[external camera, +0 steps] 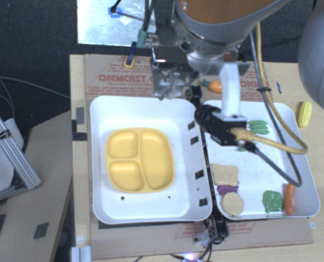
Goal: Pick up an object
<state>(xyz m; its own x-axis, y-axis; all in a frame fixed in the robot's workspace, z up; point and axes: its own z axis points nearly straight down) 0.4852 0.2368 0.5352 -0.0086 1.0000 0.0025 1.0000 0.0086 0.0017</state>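
- Looming closest, the arm (227, 10) fills twelve o'clock; its gripper (170, 83) sits over the left bin's (99, 201) far rim, grip state impossible to tell.
- Yellow tray (140, 160) lies at the left bin's centre.
- Bread (225, 174), leaf (271, 201) and carrot (288, 198) lie around five o'clock in the right bin (309, 195); descending squarely over one, clear of neighbours, looks wisest.

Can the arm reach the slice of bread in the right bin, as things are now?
Probably yes. The slice of bread lies uncovered near the right bin's left wall, with open floor beside it. The yellow cable hangs nearby but does not cross it.
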